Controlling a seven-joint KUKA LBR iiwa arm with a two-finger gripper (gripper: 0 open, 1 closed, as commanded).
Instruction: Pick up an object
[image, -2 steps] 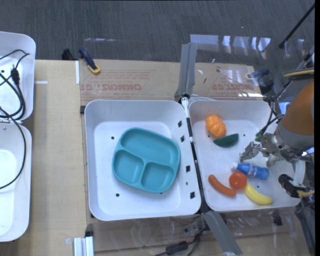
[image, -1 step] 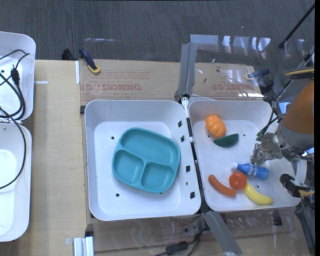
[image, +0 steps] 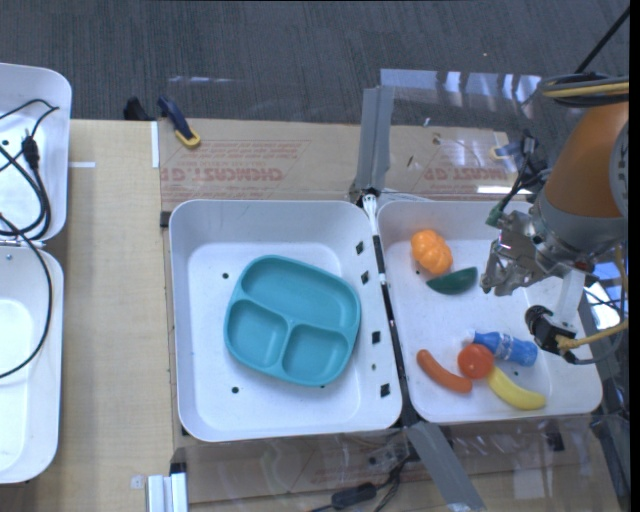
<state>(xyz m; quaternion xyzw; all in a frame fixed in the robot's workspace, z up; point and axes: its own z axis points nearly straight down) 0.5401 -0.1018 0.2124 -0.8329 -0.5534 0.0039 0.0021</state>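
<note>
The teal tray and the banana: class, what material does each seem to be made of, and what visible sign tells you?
Teal tray: probably moulded plastic, matte; uniform colour, rounded compartments.
Banana: likely a plastic toy, smooth; even yellow with a slight sheen.

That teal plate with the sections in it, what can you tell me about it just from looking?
The teal divided plate looks like smooth moulded plastic, a rounded rectangle with a raised rim. Ridges split it into three compartments: one long one along the far side and two smaller ones nearer the camera. It lies flat and right way up, turned slightly askew, near the middle of the left white bin. It rests on the bin's floor, apart from the walls.
</note>
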